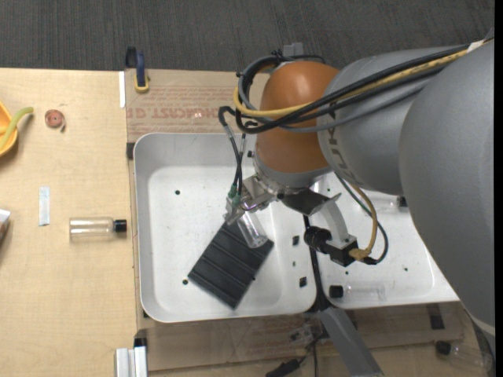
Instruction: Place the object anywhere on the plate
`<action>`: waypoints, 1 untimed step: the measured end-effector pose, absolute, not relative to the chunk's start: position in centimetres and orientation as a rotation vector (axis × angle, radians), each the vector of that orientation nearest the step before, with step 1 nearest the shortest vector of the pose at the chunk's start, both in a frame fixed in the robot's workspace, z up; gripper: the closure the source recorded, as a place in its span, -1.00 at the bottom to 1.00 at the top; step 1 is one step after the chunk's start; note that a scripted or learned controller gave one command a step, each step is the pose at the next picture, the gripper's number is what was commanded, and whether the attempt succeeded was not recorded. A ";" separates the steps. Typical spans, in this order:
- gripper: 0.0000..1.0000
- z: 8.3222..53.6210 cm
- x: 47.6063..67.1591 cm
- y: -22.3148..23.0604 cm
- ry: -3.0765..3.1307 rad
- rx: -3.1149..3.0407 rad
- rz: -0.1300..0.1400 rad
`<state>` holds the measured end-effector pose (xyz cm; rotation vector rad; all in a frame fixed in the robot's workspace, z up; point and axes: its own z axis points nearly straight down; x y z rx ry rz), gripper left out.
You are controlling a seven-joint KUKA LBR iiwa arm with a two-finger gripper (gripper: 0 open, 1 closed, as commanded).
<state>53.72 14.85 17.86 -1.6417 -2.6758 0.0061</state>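
Black ridged object (229, 265): one, in left bin (157, 210) | hand (250, 228): grip unclear | bins: two

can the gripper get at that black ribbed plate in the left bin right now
Probably yes. The gripper hangs right at the upper corner of the black ribbed plate in the left bin, with nothing lying on the plate's top.

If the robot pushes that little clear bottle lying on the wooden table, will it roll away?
Probably yes. The bottle lies on its side on the flat wooden table, and it looks round, so a sideways nudge would likely send it rolling. It looks see-through and maybe empty, so it is probably light. Its smooth sides may be slippery to pinch.
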 end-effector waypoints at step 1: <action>1.00 24.2 62.1 20.7 -2.697 -1.614 0.003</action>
